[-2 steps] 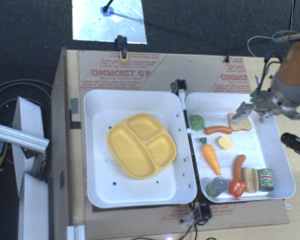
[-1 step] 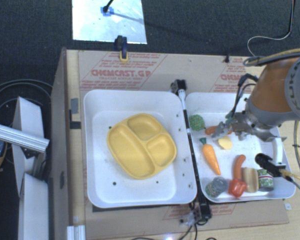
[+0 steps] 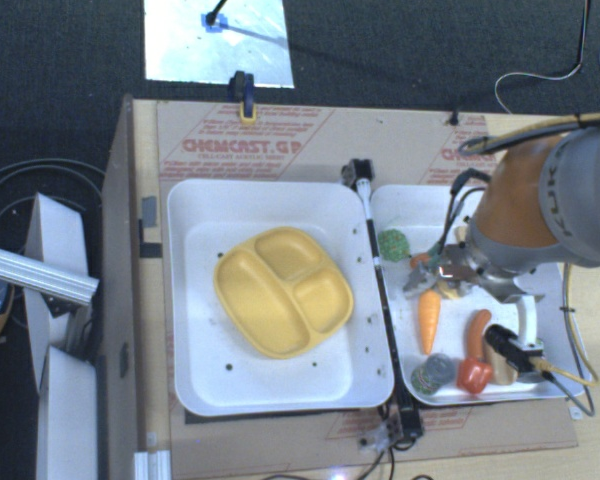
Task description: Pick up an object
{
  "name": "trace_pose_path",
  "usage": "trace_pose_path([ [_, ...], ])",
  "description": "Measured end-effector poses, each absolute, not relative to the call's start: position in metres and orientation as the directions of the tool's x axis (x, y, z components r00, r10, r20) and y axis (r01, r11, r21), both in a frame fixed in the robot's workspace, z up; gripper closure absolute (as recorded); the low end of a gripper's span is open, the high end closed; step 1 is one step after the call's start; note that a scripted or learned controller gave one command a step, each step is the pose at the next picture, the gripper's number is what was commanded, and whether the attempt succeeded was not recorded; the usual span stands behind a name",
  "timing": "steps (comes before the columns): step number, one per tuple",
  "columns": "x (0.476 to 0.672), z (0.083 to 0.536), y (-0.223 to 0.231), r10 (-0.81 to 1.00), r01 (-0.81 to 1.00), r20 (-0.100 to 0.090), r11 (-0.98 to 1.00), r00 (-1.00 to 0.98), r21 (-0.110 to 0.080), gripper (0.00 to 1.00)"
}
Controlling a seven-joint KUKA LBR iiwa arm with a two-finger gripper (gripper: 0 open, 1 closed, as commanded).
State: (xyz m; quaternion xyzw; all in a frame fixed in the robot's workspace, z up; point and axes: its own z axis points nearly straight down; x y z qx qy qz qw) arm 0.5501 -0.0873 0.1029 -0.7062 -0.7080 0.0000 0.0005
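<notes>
My gripper (image 3: 432, 275) hangs low over the right bin (image 3: 412, 204), near its left middle. An orange carrot (image 3: 429, 321) lies lengthwise just below the gripper, its top end close to the metal tip. A small orange-red piece (image 3: 420, 260) shows right beside the gripper's upper left. Further up and to the left sits a green leafy ball (image 3: 393, 243). Along the bin's lower edge lie a red-orange sausage shape (image 3: 477, 330), a red pepper (image 3: 473, 375) and a grey round can (image 3: 433, 373).
The left bin (image 3: 195, 218) holds a yellow divided plate (image 3: 283, 290) at its middle. A black divider rail (image 3: 380, 278) runs between the two bins. The arm's orange and grey wrist (image 3: 530, 203) covers the right bin's upper right part.
</notes>
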Motion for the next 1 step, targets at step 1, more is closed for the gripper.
trace_pose_path([
  [1,0.527,0.0841,-0.0899,1.0,1.0,0.0,0.001,-0.001,0.0,0.0],
])
